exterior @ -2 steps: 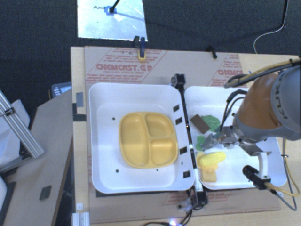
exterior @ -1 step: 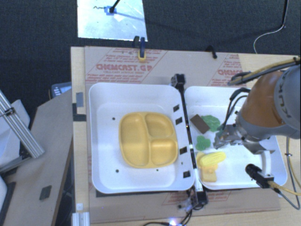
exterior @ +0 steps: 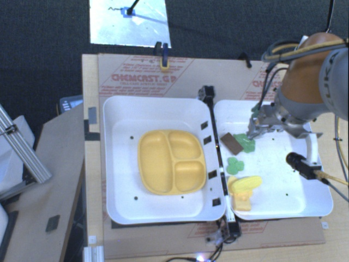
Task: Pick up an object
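Hand (exterior: 254, 129) position: low over the right bin (exterior: 305, 201), near its upper left area, directly above a green piece (exterior: 245, 144) that lies touching a brown block (exterior: 231, 142). Whether the hand is open or closed cannot be told from this view; nothing is seen gripped. Candidate objects are grouped along the right bin's left wall: the brown block and green piece uppermost, a second green piece (exterior: 235, 165) below them, and a yellow item (exterior: 245, 183) resting against a pale yellow block (exterior: 242, 201) at the lower corner. Left bin (exterior: 120, 201) carries a yellow divided plate (exterior: 171, 161), set centrally and well apart from the hand. Judgement: the arm is placed for a descent on the upper green piece; its contact with the brown block may let either object shift or be caught together. Both bins sit side by side on the counter (exterior: 142, 72).
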Robot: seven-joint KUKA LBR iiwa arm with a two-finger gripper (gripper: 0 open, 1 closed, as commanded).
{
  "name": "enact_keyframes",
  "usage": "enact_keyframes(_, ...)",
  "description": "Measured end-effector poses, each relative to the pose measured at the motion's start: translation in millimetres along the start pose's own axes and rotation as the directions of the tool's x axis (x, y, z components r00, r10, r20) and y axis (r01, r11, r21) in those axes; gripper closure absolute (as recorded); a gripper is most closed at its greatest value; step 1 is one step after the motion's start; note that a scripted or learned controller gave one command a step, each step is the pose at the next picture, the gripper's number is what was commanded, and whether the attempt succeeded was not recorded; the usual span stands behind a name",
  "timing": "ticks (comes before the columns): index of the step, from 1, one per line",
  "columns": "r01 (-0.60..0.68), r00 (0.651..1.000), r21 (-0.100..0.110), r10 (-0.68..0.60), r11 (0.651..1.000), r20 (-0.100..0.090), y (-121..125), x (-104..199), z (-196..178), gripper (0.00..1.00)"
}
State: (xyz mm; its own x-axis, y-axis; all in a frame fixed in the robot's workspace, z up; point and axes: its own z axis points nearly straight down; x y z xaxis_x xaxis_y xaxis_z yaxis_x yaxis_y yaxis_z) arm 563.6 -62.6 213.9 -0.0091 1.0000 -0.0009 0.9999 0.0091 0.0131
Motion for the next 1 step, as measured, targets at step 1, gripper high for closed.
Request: enact_keyframes(1,0.002,1.0,-0.003,-0.002,1.0,-0.002,103.6,52.5,-65.0,1.0)
